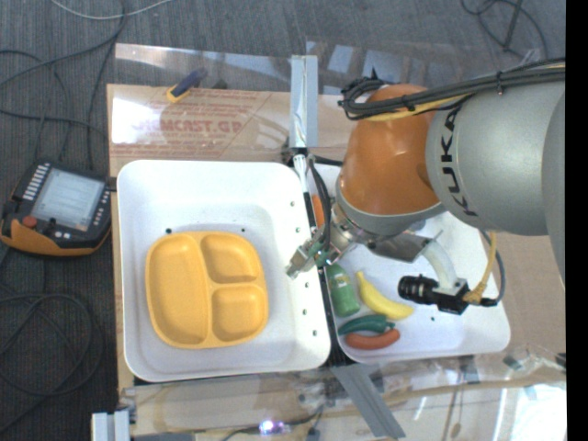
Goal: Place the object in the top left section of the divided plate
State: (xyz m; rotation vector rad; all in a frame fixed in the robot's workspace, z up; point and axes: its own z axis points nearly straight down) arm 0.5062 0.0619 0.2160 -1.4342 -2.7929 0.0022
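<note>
- Yellow divided plate (208,288) lies in the left bin (147,191)
- Gripper (306,257) hangs over the bins' shared edge; finger state cannot be told
- Green bottle (343,291), banana (382,298) and chili peppers (370,332) lie in the right bin (487,333)

The arm (496,154) bears "KUKA" lettering in black on its grey casing.
</note>
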